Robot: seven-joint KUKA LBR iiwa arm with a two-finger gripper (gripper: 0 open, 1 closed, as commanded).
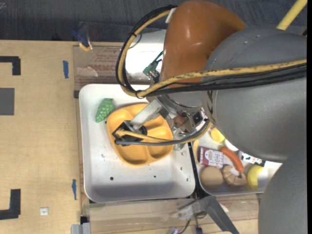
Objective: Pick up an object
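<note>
A yellow-orange divided dish (146,152) lies in the middle of the left bin (97,179). A green bumpy toy (104,109) rests near that bin's upper left corner, touching the dish's rim. My gripper (181,122) hangs low over the dish's right side, close to the wall between the two bins. The wrist and the big grey arm hide most of it, and nothing can be seen held. The right bin (265,182) holds a small maroon carton (210,156), a brown egg-shaped thing (211,177), an orange carrot-like piece (233,159) and a yellow lemon (254,176).
The arm covers the upper part of both bins and most of the right bin. A tan ring-shaped piece (235,180) and a yellow bit (217,136) also lie in the right bin. A bare wooden bench top (39,130) stretches to the left.
</note>
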